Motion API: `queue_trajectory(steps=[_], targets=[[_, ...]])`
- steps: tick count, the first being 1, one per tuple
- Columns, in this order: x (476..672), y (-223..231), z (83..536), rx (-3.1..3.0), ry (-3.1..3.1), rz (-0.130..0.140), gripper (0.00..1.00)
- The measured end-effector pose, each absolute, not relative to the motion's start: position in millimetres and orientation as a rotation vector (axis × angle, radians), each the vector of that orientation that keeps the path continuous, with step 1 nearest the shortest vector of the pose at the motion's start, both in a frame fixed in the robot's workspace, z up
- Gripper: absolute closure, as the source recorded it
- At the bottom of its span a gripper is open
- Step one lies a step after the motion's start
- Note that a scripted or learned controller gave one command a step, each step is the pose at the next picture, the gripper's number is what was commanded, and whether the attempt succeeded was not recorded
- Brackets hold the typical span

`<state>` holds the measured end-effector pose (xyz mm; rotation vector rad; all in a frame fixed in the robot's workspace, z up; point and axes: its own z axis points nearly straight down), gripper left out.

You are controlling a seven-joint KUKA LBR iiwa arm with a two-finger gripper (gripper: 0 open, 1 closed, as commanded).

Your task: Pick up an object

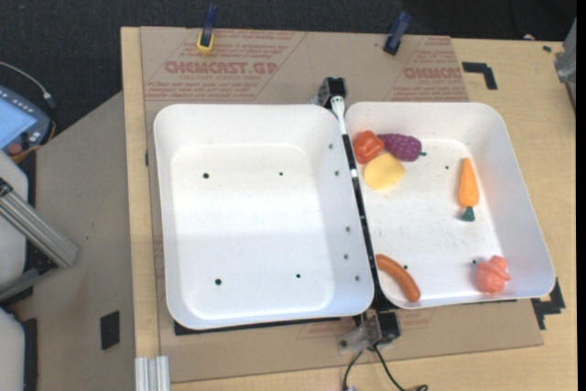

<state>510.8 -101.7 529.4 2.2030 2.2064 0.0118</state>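
The right bin [513,162] holds several toy foods. A red-orange pepper [367,145], a purple grape bunch [401,145] and a yellow lemon [384,172] cluster at its far left corner. An orange carrot [468,184] lies toward the right side. A sausage [398,276] rests at the near left corner. A pink strawberry-like piece [493,274] sits at the near right corner.
The left bin [174,197] sits beside the right one, sharing a middle rim [352,188]. Both rest on a cardboard sheet [265,59] held by a yellow clamp [207,30] and a blue clamp [396,33]. A cable [366,362] trails off the front.
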Motion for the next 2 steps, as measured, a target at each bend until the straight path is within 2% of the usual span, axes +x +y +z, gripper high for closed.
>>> queue_trajectory(steps=[1, 2], targets=[[510.8, -101.6, 528.8, 2.204, 2.207, 0.010, 0.00], [511.5, -101.7, 540.1, 2.200, 2.203, 0.014, 1.00]])
